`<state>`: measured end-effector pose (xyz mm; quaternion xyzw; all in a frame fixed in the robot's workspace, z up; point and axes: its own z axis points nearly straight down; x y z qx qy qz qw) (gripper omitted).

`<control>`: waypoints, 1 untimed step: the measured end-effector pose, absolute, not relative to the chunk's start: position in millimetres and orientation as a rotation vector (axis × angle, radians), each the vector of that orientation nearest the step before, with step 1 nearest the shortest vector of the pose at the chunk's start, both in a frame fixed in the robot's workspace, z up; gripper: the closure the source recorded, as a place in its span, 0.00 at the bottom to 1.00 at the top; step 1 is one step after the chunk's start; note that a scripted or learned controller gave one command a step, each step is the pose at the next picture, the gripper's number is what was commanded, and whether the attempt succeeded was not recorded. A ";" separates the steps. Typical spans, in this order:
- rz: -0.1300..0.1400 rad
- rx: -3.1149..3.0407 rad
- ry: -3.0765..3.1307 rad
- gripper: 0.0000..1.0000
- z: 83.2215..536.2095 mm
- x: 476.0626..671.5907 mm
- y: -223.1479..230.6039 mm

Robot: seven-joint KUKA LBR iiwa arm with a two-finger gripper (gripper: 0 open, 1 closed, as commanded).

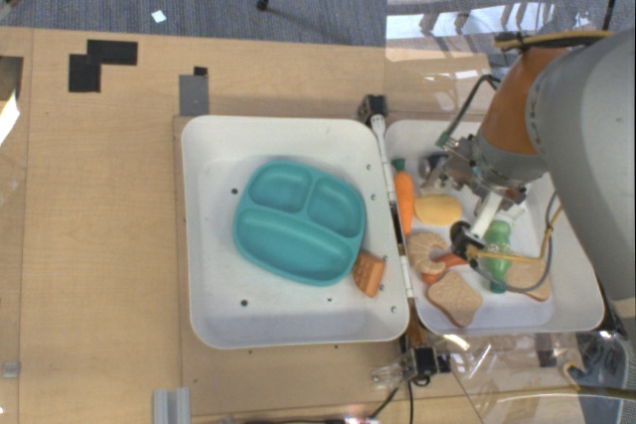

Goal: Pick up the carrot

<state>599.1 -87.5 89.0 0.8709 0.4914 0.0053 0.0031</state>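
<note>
None of the lifting is done: the carrot lies along the right bin's left wall. The gripper hovers over that bin's middle; how far open, I cannot tell.

The carrot is orange, the plate teal (plain), bins white.

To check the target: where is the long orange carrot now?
In the camera view, the long orange carrot lies in the right white bin, along its left wall, just left of a pale yellow piece.
</note>
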 end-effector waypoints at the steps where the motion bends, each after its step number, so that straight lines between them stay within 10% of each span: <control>1: 0.022 2.943 1.091 0.00 89.7 575.5 -83.5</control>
